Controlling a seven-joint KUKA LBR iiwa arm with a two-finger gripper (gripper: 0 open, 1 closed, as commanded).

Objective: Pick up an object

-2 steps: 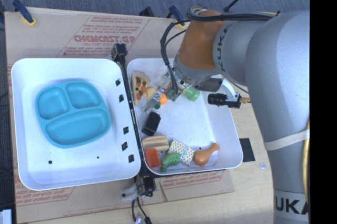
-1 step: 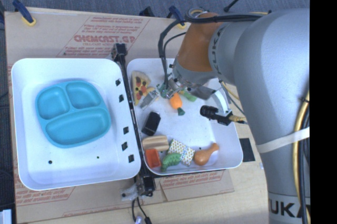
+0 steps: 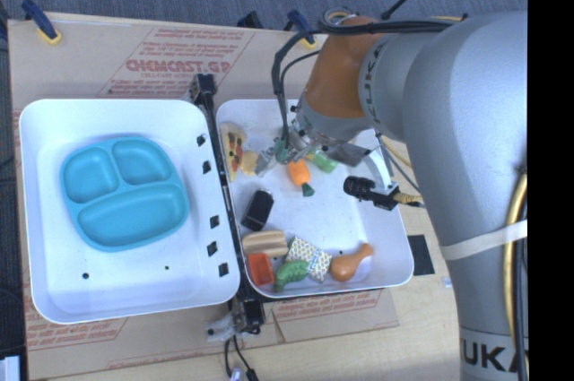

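My gripper point(image 3: 280, 155) is low in the far part of the right bin point(image 3: 387, 238), under the grey wrist and orange band. An orange toy carrot point(image 3: 300, 174) lies just to its right, and a green piece point(image 3: 324, 162) sits beside that. A pizza slice toy point(image 3: 235, 150) lies to its left against the bin's left wall. A black block point(image 3: 258, 209) rests nearer the middle. Along the near wall lie a tan bread piece point(image 3: 265, 242), a red piece point(image 3: 260, 268), a green leafy toy point(image 3: 289, 273), a chequered piece point(image 3: 310, 255) and an orange drumstick point(image 3: 351, 262).
The left bin point(image 3: 36, 191) holds a blue divided plate point(image 3: 124, 192). A black connector point(image 3: 369, 190) on a cable hangs off the arm over the right bin. The arm's bulk covers the bench on the right. Black clips line the divider between the bins.
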